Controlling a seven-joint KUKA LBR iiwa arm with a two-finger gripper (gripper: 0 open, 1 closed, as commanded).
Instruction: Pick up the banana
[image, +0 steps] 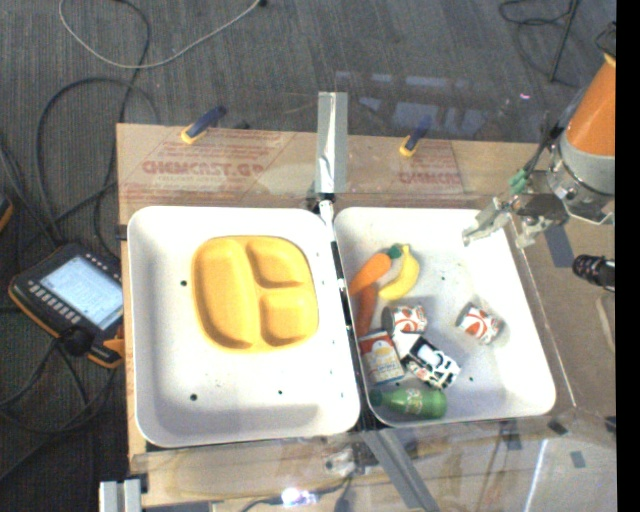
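Banana (402, 273) yellow – carrot (369, 272) orange – tray (256, 292) yellow-orange; bins (160, 400) white.

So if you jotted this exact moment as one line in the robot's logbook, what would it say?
gripper: open, over right bin's far right rim, holding nothing | banana: in right bin, touching carrot | pick: not yet done

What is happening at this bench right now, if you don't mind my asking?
The arm is set to pick up the banana, but has not reached it. Its gripper hovers over the upper right corner of the right bin, apart from everything and holding nothing. The banana lies in that bin's upper left, against a carrot, with small cartons and a green item below. The left bin holds a yellow divided tray.
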